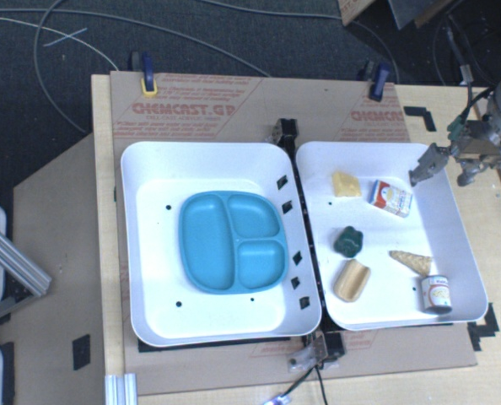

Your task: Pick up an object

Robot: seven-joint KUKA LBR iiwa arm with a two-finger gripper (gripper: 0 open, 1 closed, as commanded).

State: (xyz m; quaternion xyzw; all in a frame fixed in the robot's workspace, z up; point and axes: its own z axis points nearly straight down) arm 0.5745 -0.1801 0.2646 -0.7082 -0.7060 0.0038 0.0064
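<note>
Hovering at the far right rim of the right bin [474, 264], the gripper [432, 165] carries nothing; whether it is spread or pressed together cannot be told. Judged step: approach, no pick begun. Nearest candidate is the small red-and-white carton [391, 197], lying flat in the bin's far half, just left of the gripper, long axis running far-left to near-right. Next move calls for a short shift left, descent, and a grip across the carton's narrow width. Left bin [141, 226] holds a blue divided tray [234, 241]
</note>
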